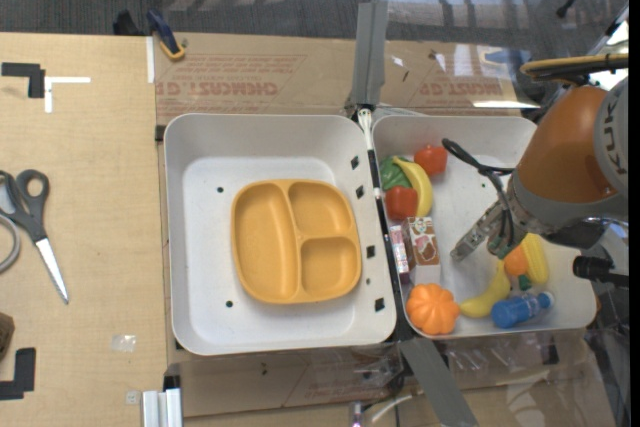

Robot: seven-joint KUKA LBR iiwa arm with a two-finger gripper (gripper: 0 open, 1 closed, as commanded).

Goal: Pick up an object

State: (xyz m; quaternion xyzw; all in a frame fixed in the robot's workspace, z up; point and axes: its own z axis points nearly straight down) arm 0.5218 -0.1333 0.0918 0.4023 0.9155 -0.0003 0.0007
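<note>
The small orange fruit (514,262) lies in the right bin (455,130) against the yellow piece (536,258), just right of the gripper (480,239); what the gripper holds, if anything, I cannot tell.

I see a yellow three-compartment plate (296,241) lying flat in the middle of one white bin (190,245), clear of its walls. On the bare wooden bench (90,145), grey-handled scissors (38,225) lie near its outer edge, blades shut. A brown cardboard sheet (260,80) lies along the bins' far side, with a blue-and-yellow tool (165,33) at its corner.
</note>
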